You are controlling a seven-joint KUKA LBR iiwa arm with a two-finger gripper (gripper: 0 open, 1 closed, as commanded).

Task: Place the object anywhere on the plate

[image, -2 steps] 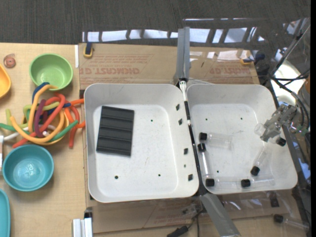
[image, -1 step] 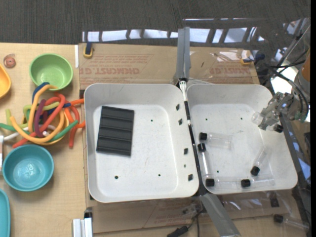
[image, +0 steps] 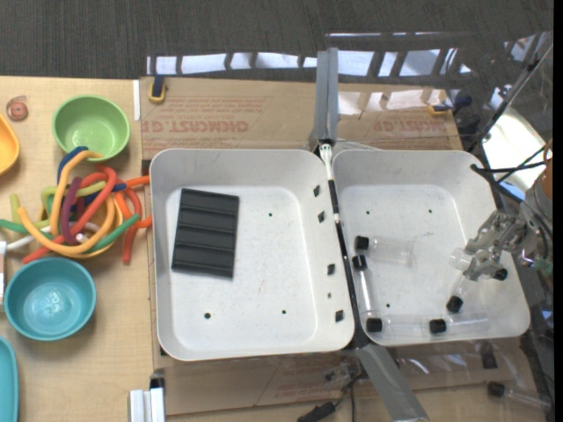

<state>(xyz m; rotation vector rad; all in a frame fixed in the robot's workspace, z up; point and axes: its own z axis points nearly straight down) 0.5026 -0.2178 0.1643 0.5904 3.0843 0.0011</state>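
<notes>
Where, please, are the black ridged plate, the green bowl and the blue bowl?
black ridged plate (image: 206, 233), camera view, middle of its top face.
green bowl (image: 91, 127), camera view, inside of its hollow.
blue bowl (image: 50, 298), camera view, inside of its hollow.

Fixed overhead cam, slanted, both bins

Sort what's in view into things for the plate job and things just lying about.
For the job: black ridged plate, left bin; clear black-capped pieces, right bin; gripper.
Lying about: green bowl; teal bowl; tangle of coloured tubes.
</notes>
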